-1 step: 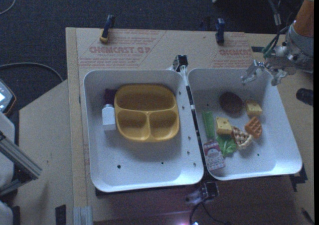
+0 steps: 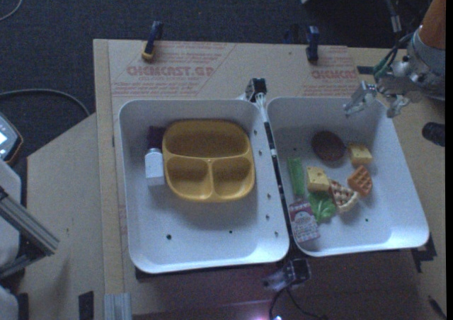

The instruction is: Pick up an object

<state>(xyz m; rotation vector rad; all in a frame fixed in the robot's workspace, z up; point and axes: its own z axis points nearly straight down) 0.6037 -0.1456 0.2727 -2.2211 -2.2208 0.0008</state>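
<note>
Two-finger metal gripper (image 2: 375,102) being held at upper right of frame, over right white bin's (image 2: 403,191) rim; fingers spread apart, nothing clamped.

I work in a robotics lab, not a kitchen: my two white bins (image 2: 141,241) sit on a plywood bench (image 2: 106,134) held by clamps (image 2: 151,41), with cables (image 2: 42,92) trailing over dark carpet (image 2: 71,0). The food here is toy food (image 2: 340,180), and the yellow divided tray (image 2: 209,159) is plastic. Aluminium framing (image 2: 25,223) stands beside the bench.
</note>
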